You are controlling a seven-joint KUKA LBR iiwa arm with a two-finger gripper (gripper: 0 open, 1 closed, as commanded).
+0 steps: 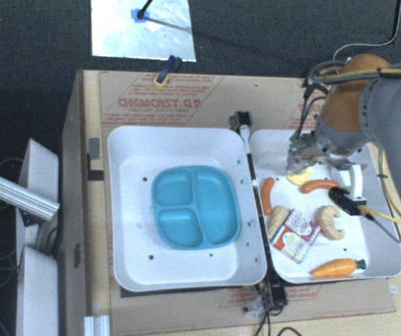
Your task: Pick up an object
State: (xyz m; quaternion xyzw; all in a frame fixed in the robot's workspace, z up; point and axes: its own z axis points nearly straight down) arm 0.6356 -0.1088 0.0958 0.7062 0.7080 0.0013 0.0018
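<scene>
The gripper [301,161], its state impossible to tell, hangs directly above the yellow toy piece [298,178], touching the sausage [317,185].

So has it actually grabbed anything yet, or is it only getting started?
Nothing looks grabbed yet. The gripper is down in the right bin, right by a yellow piece and an orange sausage-shaped toy. The carrot, small carton and the rest lie loose. The whole pick and lift remains.

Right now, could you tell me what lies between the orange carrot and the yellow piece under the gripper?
In the camera view, the small printed carton lies between carrot and yellow piece.
</scene>
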